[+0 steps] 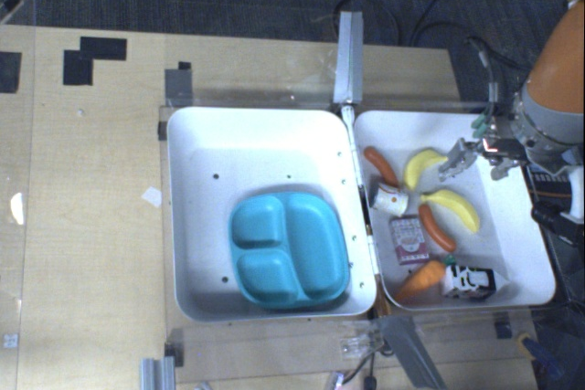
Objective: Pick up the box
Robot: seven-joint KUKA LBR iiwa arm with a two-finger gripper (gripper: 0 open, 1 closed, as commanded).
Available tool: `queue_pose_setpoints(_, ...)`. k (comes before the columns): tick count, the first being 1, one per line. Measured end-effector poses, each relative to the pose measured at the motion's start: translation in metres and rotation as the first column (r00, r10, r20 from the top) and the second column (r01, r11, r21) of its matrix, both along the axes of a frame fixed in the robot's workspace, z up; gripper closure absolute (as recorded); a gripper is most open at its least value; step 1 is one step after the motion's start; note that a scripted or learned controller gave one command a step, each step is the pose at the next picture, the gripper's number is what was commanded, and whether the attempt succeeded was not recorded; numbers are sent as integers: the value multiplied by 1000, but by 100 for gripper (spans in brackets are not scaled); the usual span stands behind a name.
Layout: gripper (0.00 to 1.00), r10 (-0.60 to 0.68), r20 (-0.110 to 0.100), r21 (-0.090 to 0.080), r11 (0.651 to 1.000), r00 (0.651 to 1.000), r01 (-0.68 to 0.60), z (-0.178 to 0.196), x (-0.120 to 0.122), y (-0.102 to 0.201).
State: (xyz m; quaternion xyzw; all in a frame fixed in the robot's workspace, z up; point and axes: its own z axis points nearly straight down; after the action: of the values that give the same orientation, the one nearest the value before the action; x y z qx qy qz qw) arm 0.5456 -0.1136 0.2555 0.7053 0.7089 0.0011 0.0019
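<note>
The small box (409, 238) lies flat among the toy food, likely light and stiff; pinch its long sides. The gripper (462, 158) hovers with fingers spread, holding nothing.

The robot arm (559, 91) has a big, round orange part with a grey ring under it. Next to the right bin (539, 274), its gripper (462, 158) is thin grey metal with black wires.
</note>
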Motion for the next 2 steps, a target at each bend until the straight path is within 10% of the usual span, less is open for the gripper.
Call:
queue_pose_setpoints(1, 0, 0, 0, 0, 1000, 1000, 0, 0, 0, 0)
queue_pose_setpoints(2, 100, 4, 6, 0, 1000, 1000, -4, 12, 2, 1)
